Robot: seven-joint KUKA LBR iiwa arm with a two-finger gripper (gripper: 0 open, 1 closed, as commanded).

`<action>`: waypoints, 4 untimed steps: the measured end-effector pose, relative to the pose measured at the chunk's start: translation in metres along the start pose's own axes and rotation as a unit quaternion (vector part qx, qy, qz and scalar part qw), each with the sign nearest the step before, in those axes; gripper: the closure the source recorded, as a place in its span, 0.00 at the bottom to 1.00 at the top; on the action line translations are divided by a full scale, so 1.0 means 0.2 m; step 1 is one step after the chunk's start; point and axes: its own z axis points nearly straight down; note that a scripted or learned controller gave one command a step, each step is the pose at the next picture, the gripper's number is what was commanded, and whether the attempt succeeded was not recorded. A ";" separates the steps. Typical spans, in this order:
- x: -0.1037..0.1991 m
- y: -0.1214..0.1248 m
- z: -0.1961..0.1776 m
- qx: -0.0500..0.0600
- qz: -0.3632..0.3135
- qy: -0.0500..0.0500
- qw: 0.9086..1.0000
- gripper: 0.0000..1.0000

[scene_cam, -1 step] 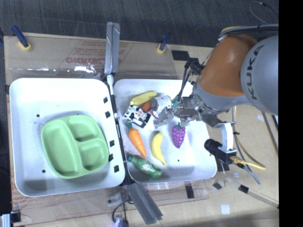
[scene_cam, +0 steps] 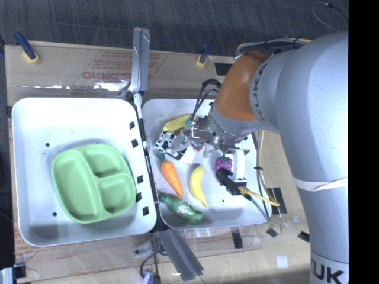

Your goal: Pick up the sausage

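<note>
We judge the pick barely begun: our claw (scene_cam: 198, 136) hangs low in the right bin (scene_cam: 251, 215) near the carrot (scene_cam: 172, 177) and banana (scene_cam: 197, 185), its state we cannot tell, and we cannot make out any sausage for certain there

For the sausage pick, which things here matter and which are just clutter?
Job: end effector; right bin, where it is reaching.
Lying about: carrot; banana; green bottle; purple toy; green divided plate; left bin.
</note>
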 end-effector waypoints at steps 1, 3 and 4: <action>-0.26 0.35 0.13 -0.017 0.018 0.003 1.000 0.00; -0.29 0.46 0.17 -0.002 0.017 -0.004 1.000 0.00; -0.10 0.43 0.18 -0.001 -0.002 -0.005 1.000 0.00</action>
